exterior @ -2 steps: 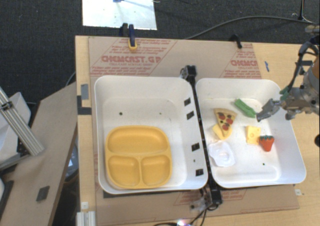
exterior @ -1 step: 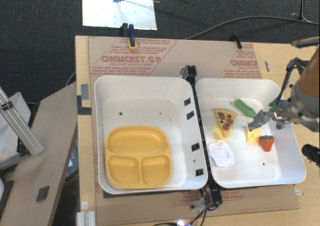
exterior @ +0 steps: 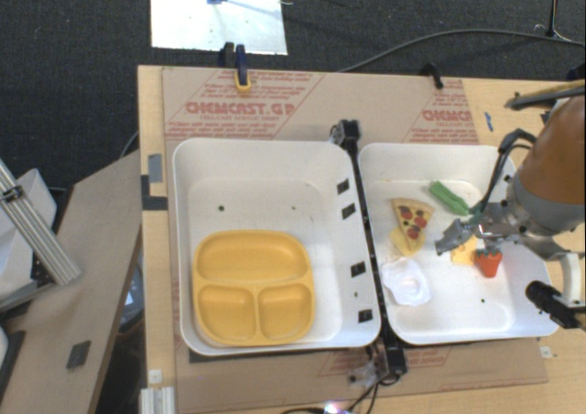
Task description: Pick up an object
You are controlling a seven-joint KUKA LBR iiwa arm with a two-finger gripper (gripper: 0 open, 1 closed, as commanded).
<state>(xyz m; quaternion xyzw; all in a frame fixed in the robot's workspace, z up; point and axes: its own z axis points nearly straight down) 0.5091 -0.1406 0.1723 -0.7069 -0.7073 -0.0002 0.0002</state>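
Observation:
The right bin (exterior: 455, 322) holds several toy food pieces. A pizza slice (exterior: 411, 223) lies near its left wall and a green piece (exterior: 450, 197) lies behind it. A small white crumpled item (exterior: 406, 282) sits at the front left. An orange piece with a green top (exterior: 488, 262) stands right of centre. My gripper (exterior: 455, 240) hangs low over the middle of this bin, just right of the pizza slice and left of the orange piece. It is directly above a small yellow piece (exterior: 464, 253), which it partly hides. Nothing is visibly lifted.
The left bin (exterior: 265, 151) holds a yellow three-compartment tray (exterior: 255, 288). A black divider with clips (exterior: 359, 238) runs between the bins. The grey arm with its orange band (exterior: 554, 174) fills the right bin's right side. A cable (exterior: 494, 179) hangs near the wrist.

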